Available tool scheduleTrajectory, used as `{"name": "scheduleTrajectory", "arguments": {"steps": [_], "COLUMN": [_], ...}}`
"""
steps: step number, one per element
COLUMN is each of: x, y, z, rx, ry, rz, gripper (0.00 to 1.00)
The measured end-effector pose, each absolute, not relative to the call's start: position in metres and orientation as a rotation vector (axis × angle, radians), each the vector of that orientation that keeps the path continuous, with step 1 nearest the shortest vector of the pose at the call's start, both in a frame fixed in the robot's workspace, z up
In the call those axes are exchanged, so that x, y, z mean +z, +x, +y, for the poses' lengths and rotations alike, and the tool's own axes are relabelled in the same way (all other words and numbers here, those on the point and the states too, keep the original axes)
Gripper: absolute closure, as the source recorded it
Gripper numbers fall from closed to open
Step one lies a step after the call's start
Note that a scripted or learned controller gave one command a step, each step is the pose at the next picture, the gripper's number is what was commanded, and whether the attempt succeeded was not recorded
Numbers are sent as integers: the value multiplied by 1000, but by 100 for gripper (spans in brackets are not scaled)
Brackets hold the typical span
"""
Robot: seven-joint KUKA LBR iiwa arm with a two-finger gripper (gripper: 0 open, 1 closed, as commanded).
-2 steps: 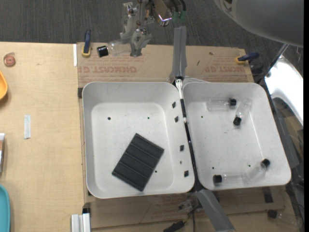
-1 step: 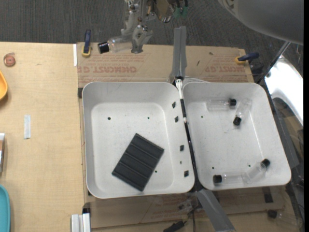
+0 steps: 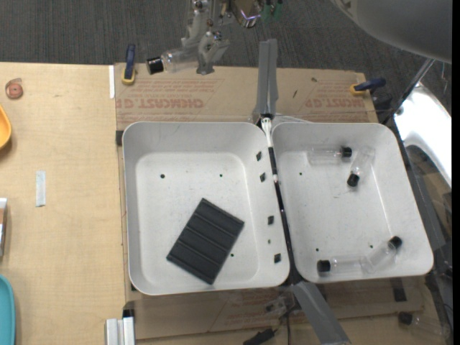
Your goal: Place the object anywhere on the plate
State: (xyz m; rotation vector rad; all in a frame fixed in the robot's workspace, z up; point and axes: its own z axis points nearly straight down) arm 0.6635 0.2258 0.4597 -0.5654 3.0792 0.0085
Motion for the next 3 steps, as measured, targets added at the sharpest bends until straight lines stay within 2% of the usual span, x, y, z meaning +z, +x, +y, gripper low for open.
{"name": "scheduleTrajectory", "arguments": {"steps": [3], "x": [485], "y": [668], "z": [224], "rx": [17], "ry": [-548], "rz": [3073], "gripper": [100]}}
